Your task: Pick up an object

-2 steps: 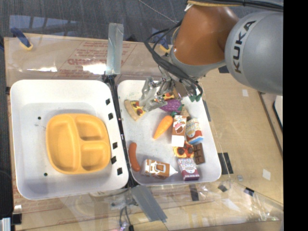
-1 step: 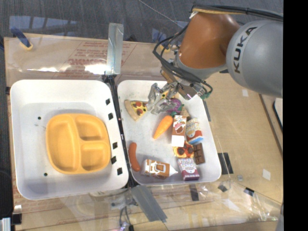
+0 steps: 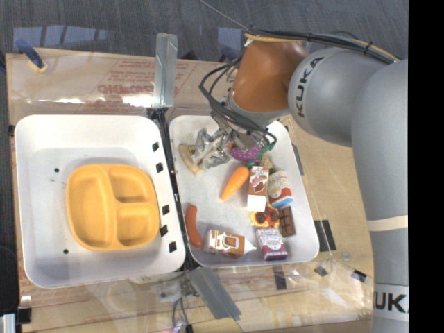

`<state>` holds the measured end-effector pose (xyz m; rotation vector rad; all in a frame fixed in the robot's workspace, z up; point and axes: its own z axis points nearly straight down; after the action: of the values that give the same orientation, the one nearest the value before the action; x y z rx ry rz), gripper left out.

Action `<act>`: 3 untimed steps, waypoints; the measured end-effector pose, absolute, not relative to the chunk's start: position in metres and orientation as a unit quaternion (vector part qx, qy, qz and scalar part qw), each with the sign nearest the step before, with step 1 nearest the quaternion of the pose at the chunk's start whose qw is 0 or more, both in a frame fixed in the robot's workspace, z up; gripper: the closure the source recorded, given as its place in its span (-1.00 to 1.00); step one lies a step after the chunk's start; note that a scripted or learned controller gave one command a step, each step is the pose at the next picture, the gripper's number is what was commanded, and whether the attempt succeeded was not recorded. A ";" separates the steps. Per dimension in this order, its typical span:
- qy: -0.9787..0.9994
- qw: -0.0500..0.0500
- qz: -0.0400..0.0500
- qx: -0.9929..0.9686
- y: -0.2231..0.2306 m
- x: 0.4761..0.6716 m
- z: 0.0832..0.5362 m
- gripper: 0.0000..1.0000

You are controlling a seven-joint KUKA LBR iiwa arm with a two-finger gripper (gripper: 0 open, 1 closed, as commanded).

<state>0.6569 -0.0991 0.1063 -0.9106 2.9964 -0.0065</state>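
Even, bright overhead light, soft shadows inside the white bins [image 3: 41, 134]. Mild glare on the plastic sheeting [image 3: 104, 82] over the tabletop. Slightly soft focus overall; small items blurry, labels unreadable.

Dark carpet-like floor [image 3: 104, 2], prob. cardboard-topped bench [image 3: 83, 75].

My grey arm [image 3: 361, 116] runs off the right edge; my pincer [image 3: 214, 146] is a blurred metal tangle, partly hiding a purple object [image 3: 244, 154].
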 end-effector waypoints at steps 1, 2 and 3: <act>0.838 0.005 -0.004 -0.545 -0.143 0.660 0.111 1.00; 0.738 -0.001 0.002 -0.674 -0.132 0.528 0.105 1.00; 0.738 -0.001 0.002 -0.675 -0.132 0.528 0.105 -1.00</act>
<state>0.5280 -0.1322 0.1049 -2.1211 2.3194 0.0054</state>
